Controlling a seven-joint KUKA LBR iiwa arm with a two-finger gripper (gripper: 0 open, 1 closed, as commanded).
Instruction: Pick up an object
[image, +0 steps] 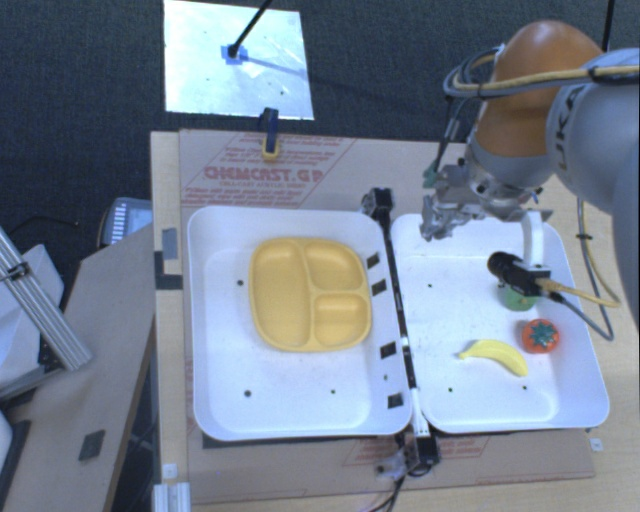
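Yellow marks two things here: a toy banana (495, 356) and a divided plate (308, 294). The banana lies flat on the floor of the right bin (450, 300), toward its near right part, with bare white floor around it. Just beyond it, close to the bin's right wall, sits a small round orange-red fruit (539, 336) with a green top, near the banana but not touching it. Farther back along the same side is a small green thing (517, 297), partly covered by a piece of the robot, so I cannot tell what it is.

The tool (440, 228) hangs over the far left corner of the right bin, well apart from all three of those things. Nothing shows in its grasp, and I cannot tell whether it is open or closed. The grey arm (590, 110) reaches in from the right, its orange band (535, 60) above the wrist.

The left bin (215, 400) holds the plate, which has three compartments and lies flat near the middle.

Both bins rest on a cardboard sheet (300, 165) printed with red lettering, laid on the counter (165, 180). A yellow and black clamp (270, 135) grips the cardboard's far edge, and a shiny silver sheet (235, 60) lies beyond it.
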